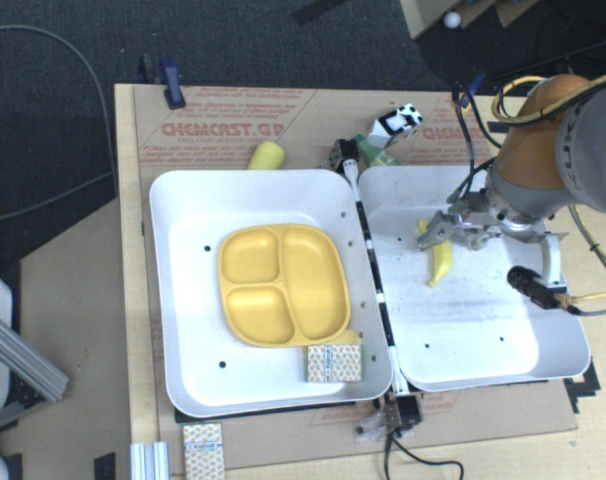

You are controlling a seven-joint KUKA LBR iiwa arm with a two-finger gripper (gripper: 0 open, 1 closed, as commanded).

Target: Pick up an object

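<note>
Yellow banana beside the gripper

Near: small patterned packet (333, 363) in left bin (183, 268), touching yellow divided plate (283, 284). Farther: banana (439, 262) lies in right bin (543, 343). Gripper (445, 226) low at its upper end; opening and contact cannot be told.

Even, bright overhead light; we see the two white bins (173, 268) close to overexposed, with only soft, short shadows beneath the arm (553, 138) (its wrist slightly blurred). We note a sharp centre, mild softness toward the corners, and dark flooring (63, 28) above.
</note>
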